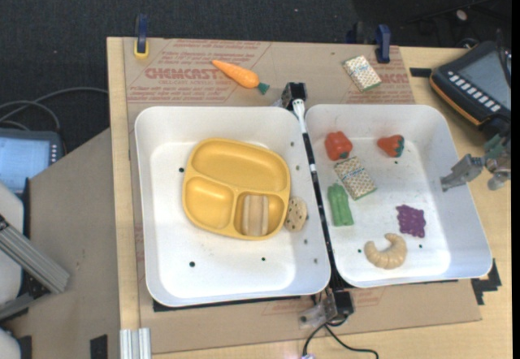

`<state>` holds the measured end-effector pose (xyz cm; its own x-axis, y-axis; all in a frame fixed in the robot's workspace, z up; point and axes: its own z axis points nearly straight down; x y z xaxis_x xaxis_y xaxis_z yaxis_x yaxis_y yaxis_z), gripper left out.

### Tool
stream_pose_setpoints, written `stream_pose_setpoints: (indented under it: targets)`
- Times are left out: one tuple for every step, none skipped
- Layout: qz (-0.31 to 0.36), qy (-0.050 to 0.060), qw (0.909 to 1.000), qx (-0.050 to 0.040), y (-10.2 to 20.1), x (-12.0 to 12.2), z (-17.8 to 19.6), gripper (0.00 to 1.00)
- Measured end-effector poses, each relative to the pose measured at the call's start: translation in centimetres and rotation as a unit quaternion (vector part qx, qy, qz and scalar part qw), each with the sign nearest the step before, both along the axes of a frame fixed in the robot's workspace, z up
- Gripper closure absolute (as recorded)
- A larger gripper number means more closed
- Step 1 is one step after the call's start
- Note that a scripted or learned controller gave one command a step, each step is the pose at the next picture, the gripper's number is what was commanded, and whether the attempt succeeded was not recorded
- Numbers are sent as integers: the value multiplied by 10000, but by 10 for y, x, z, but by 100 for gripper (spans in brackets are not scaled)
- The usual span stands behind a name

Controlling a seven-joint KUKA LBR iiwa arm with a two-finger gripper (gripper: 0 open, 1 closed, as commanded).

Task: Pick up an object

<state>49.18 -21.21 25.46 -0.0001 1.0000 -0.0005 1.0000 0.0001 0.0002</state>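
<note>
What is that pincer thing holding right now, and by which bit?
Nothing. The pincer sits at the right bin's right rim with nothing between its fingers, apart from the purple grapes and the red pepper.

Left bin [154,187] has a yellow divided plate [236,187] with a cookie [296,215] beside it. Right bin [463,219] holds a croissant [387,252], purple grapes [411,220] and a green veggie [340,205]. The claw [467,170] sits at its right rim.

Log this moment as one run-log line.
hand: over right white bin's right rim | holding: nothing seen | nearest: purple toy grape bunch | yellow divided plate: left bin
</note>
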Motion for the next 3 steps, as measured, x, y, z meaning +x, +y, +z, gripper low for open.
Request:
stream_pose_setpoints:
  targets:
    - [4, 35, 10000, 18, -11, 34, -107, 0]
    - [26, 19, 10000, 17, 17, 76, -174, 0]
    - [-17, 31, 10000, 14, 5, 19, -170, 0]
